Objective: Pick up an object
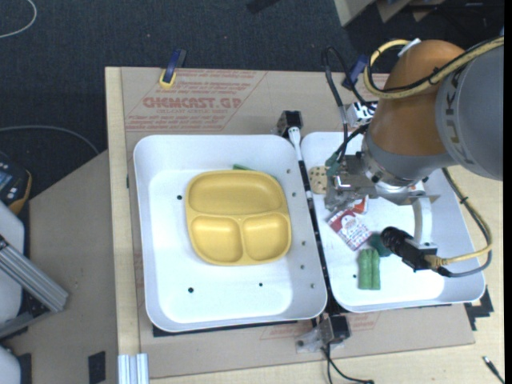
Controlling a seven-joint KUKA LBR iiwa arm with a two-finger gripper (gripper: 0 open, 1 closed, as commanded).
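— Where is the arm?

— The grey arm with the orange band reaches in from the right, and its gripper hangs over the upper left part of the shallow white right-hand bin.

— Is the gripper apart, together, or clamped on something?

— I cannot tell; the wrist hides that from above. Nothing shows as held.

— What could it pick up?

— Three things lie in that right bin. A crumpled red-and-white packet sits just below the gripper, its top edge tucked under it. A green rectangular block lies just below the packet, toward the near rim. A small tan cube with dark dots rests by the bin's left wall, just beside the gripper.

— And the other bin?

— The shallow white left-hand bin holds a yellow plastic plate with three compartments near its middle. A sliver of something green peeks out at the plate's far edge; what it is I cannot make out.

— What lies under the bins?

— The bench, covered with a brown cardboard sheet with red lettering.
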